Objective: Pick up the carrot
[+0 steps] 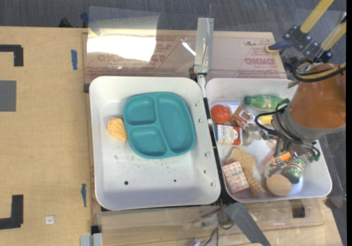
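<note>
Item: carrot [281,157], a small orange piece in your right bin [324,184] amid toy food, just under the gripper [286,154] lowered over it; grasping state not discernible, so count the reach as done, grip and lift unconfirmed

robotics lab | taped cardboard bench [38,129] | two white bins [104,184]
</note>
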`<state>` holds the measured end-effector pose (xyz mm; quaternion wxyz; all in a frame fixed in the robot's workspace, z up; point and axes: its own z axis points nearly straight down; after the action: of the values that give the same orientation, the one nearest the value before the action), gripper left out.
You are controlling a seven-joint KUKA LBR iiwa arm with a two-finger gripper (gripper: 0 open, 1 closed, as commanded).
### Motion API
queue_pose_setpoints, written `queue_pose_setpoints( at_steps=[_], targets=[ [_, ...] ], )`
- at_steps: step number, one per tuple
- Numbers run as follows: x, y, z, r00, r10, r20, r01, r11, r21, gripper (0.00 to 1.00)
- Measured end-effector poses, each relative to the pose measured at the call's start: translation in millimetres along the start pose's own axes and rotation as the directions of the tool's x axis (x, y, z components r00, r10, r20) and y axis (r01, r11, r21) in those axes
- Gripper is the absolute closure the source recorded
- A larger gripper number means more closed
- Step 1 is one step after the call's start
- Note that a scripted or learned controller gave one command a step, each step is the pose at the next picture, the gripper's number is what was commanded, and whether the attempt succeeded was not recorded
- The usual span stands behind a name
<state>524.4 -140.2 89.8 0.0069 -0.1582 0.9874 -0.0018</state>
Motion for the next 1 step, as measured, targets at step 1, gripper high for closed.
queue_pose_setpoints(
  at_steps=[1],
  targets=[
    [-1.5, 0.8, -10.8, 1.0, -0.003, 0.0, 0.003, 1.0, 0.0, 1.0]
  ],
)
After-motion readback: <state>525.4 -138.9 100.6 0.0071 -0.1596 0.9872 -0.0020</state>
